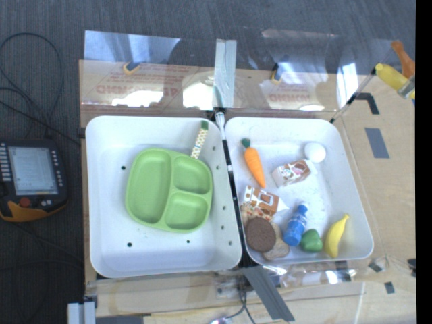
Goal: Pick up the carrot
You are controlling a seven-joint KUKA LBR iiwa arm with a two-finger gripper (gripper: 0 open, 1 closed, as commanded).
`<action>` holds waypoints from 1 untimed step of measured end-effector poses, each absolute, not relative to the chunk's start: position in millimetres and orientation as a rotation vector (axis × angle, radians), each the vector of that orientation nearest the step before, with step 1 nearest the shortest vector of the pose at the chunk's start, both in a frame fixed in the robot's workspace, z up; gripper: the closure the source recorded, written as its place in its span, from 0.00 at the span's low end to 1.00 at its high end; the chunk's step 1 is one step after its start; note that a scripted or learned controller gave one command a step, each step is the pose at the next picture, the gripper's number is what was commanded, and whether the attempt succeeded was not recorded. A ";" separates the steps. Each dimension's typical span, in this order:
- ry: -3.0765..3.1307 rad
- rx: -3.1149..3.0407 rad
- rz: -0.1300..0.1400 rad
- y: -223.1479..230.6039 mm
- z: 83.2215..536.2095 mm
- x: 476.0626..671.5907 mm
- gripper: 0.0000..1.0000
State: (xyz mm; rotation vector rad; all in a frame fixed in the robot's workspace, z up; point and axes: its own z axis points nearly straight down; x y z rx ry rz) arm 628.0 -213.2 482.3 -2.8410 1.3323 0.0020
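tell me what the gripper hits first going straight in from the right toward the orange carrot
Likely the small white printed carton, just right of the orange carrot; approach height is unclear.

Open room around carrot

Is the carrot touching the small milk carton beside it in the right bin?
Apart. The camera view shows bare white bin floor between the carrot and the milk carton.

An orange carrot with a green top, a yellow banana, a blue bottle, a white egg and a brown cookie lie in the white right bin, while the left bin holds a lime-green divided plate.
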 end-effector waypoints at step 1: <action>0.890 -3.008 0.000 -212.2 482.6 617.7 1.00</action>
